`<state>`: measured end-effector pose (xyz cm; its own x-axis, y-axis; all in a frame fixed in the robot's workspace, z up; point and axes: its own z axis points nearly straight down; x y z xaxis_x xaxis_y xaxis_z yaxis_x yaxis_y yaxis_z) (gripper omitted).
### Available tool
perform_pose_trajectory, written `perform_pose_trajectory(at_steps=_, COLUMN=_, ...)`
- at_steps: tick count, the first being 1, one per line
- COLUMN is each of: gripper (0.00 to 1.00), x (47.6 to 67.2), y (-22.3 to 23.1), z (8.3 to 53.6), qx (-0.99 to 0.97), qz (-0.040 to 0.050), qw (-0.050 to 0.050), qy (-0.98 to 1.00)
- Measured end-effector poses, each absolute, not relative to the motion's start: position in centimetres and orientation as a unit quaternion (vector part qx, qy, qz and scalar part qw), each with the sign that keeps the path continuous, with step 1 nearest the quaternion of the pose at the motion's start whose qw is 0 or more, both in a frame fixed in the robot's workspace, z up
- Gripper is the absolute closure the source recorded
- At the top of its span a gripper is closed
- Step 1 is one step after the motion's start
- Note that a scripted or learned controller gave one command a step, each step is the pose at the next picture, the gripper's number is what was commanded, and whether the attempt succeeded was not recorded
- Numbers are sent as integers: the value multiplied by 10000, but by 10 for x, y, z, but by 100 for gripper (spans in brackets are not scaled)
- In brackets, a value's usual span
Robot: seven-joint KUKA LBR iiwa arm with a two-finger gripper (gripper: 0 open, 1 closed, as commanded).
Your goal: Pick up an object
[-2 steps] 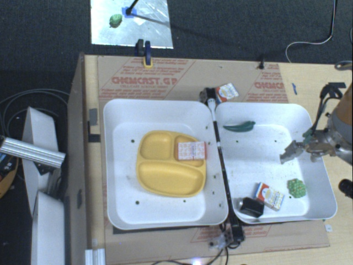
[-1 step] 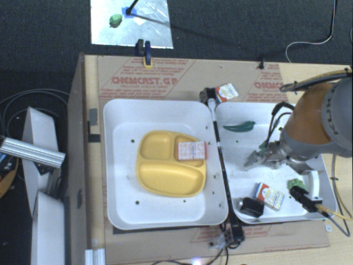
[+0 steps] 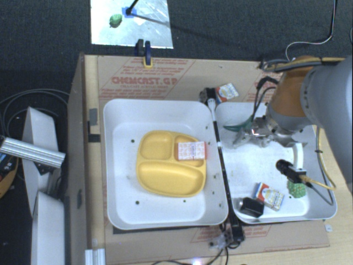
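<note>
Right bin [image 3: 325,206] mid floor open, small items crowd near edge, yellow tray [image 3: 165,175] fills left bin [image 3: 118,148] ctr.

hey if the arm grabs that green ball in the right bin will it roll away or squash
The green ball looks round, so a nudge would probably roll it, though the bin wall beside it should stop it. Its bumpy surface suggests decent grip. Whether it squashes is unclear.

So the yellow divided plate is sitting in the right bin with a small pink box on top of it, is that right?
Not quite. The camera view shows the yellow plate in the left bin, not the right one. The rest holds: a small pink box rests on top of the plate, at its upper right section.
</note>
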<state>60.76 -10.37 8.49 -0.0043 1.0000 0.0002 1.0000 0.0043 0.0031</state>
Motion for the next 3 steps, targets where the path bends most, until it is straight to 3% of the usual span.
perform_pose_trajectory(at_steps=1, gripper=0, x=669, y=-108, z=85, qx=7054, qz=7, qw=10, qy=7088)
perform_pose_trajectory(at_steps=2, gripper=0, x=669, y=-129, z=85, qx=7064, qz=6, qw=16, qy=7078)
perform_pose_trajectory(at_steps=3, gripper=100, x=669, y=-129, z=96, qx=7048, qz=-14, qw=-1, qy=7094)
